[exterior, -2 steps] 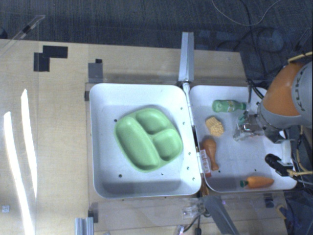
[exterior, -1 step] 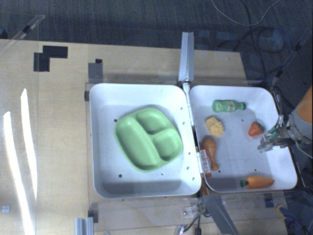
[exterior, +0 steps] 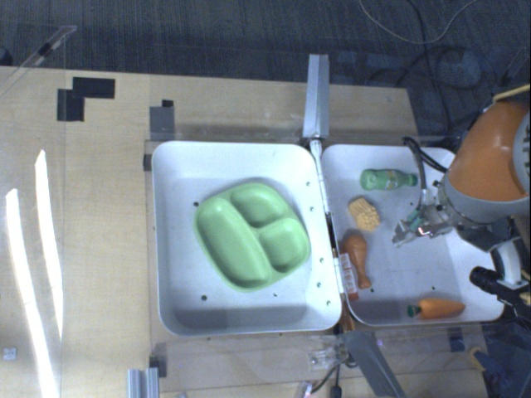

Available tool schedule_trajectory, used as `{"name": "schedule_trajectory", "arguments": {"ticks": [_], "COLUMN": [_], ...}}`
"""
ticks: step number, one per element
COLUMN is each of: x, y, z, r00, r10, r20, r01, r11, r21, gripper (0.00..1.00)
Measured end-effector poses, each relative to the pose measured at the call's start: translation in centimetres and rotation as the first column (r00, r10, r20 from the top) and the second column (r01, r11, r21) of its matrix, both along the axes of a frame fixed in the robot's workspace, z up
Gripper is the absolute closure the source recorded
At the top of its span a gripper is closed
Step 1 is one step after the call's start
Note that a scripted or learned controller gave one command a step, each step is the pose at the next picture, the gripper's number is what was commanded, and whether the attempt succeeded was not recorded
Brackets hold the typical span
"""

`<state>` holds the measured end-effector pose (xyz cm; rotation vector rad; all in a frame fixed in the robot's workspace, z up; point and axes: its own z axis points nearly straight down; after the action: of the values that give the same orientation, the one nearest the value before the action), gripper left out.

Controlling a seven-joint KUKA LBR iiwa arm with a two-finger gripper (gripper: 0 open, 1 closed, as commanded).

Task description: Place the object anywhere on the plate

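A light green plate [exterior: 253,235] with three compartments lies in the left white bin [exterior: 174,297] and has nothing on it. The right bin [exterior: 398,280] holds a green bottle [exterior: 388,179] lying on its side, a yellow piece of corn [exterior: 364,213], an orange-brown sausage-like item [exterior: 355,257] by the left wall and a carrot [exterior: 440,308] at the front. My gripper [exterior: 413,227] hangs over the middle of the right bin, to the right of the corn and below the bottle, apart from both.
A metal divider post [exterior: 318,98] stands behind the seam between the bins. The arm's orange band [exterior: 491,160] covers the right bin's far right corner. Black cables [exterior: 423,23] trail on the dark floor behind the bench.
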<state>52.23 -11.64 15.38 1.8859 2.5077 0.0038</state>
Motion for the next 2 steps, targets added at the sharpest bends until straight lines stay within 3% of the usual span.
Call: {"name": "schedule_trajectory", "arguments": {"ticks": [1, 2], "x": [6.0, 10.0], "y": [6.8, 6.4], "z": [3.2, 3.3], "r00": [1.000, 0.993], "r10": [0.029, -0.116], "r20": [0.002, 0.002], "r01": [-0.029, 0.116], "r11": [1.000, 0.993], "r21": [0.000, 0.000], "gripper": [1.00, 1.00]}}
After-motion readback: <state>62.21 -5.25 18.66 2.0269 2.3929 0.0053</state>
